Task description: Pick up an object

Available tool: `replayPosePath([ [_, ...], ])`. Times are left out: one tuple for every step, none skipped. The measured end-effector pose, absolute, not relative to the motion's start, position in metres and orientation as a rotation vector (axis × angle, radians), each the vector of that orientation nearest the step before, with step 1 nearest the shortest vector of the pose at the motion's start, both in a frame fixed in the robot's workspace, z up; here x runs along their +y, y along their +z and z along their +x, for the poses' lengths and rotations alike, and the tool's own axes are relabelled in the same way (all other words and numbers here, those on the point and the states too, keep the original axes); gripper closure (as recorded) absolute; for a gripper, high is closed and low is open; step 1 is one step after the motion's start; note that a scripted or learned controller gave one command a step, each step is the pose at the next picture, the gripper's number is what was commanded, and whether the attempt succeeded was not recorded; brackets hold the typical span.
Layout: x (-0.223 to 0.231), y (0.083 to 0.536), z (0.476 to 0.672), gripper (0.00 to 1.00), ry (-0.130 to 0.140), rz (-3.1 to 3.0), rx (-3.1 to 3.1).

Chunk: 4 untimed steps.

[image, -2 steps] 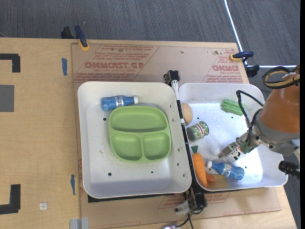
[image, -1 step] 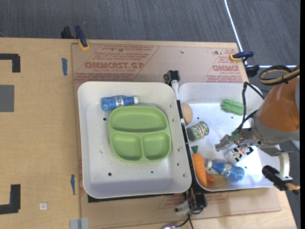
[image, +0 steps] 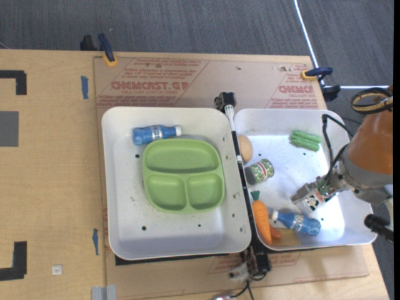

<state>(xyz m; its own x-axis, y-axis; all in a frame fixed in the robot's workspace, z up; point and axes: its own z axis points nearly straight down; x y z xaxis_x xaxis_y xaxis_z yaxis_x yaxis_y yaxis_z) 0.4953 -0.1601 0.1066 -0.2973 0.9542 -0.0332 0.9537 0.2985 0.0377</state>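
The end effector [image: 310, 198] hangs low over the right bin [image: 334, 230], reaching in from the right below the arm's orange band [image: 375, 145]; it is too small and blurred to tell how it is set, and nothing can be seen gripped in it. Just below it, a little toward the camera, lies a blue bottle [image: 299, 222] on its side, close to the end effector but not visibly in contact. Beside that bottle's left end lies a carrot [image: 261, 220], running along the bin's left wall. To the left of the end effector and slightly farther from the camera, a small green-labelled can [image: 260, 170] lies tilted, and beyond it, against the same wall, sits an egg [image: 244, 149]. Well above the end effector in the view, near the far side of the bin, lies a green pod-like thing [image: 305, 140]. Further left, past the wall the bins share, the left bin [image: 119, 186] holds a green three-part tray [image: 183, 174] at its middle, and a second blue bottle [image: 155, 133] lies on its side just beyond the tray's far edge. Both bins rest on a brown printed sheet [image: 187, 80] clamped to the bench [image: 44, 167], with dark carpet [image: 187, 11] beyond.
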Motion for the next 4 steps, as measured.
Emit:
replayPosePath([
  [-0.161, 0.12, 0.498, 1.0, 0.023, 1.828, 2.482],
  [-0.171, 0.14, 0.572, 1.0, 0.001, 1.858, 2.531],
  [-0.12, 0.227, 0.574, 1.0, 0.002, 1.403, 2.805],
  [-0.104, 0.217, 0.522, 1.0, 0.001, 0.691, 3.064],
])
